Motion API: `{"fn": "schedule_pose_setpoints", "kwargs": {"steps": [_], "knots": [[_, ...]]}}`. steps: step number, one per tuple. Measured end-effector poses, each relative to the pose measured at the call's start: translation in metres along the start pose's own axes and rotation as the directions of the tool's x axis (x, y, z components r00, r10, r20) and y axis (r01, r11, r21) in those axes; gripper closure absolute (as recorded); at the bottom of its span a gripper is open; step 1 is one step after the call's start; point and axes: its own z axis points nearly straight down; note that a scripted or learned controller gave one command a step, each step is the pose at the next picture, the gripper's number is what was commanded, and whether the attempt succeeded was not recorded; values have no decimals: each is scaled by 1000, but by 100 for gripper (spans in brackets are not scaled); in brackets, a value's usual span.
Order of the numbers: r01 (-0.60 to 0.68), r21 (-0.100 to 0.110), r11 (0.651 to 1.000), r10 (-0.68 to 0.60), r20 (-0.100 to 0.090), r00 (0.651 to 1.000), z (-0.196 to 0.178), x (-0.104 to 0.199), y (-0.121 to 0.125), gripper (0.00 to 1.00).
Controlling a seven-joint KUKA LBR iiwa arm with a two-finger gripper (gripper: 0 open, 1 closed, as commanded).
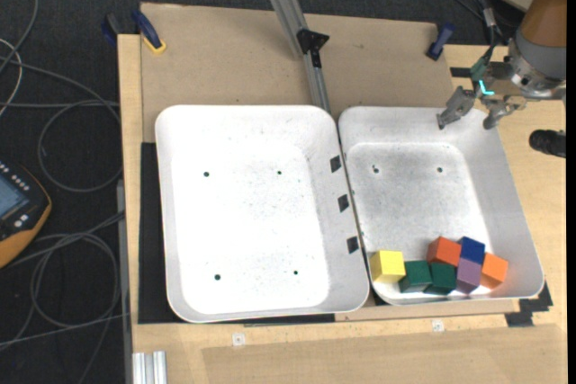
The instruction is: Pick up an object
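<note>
A: Gripper (470, 113) sits high at about 1 o'clock of the right bin (513, 184), over its far rim. Fingers spread wide, nothing between them.

B: Makes sense as a hover. It is well apart from anything it could grasp.

A: Right. The blocks are all bunched at the bin's 6 o'clock, against the near wall. Yellow block (389, 264) at the 9 o'clock end of the row, green block (417, 275) just beside it, then an orange block (443, 250), blue block (472, 248), purple block (469, 271), and a second orange one at the 3 o'clock end.

B: Why so clumped?

A: My guess: the floor slopes toward the near wall, so loose pieces settle there. Several appear to touch; cannot tell which are stacked.

B: Left bin (180, 193)?

A: Bare white floor, a few dark dots.

B: Best pick?

A: Yellow, I judge. It has one free side; the rest are hemmed in, and the near wall crowds a wide claw.
</note>
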Motion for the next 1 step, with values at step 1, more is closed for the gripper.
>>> {"fn": "schedule_pose_setpoints", "kwargs": {"steps": [1], "knots": [[1,-4,1000,-1,2,1000,-3,0,1,0]]}}
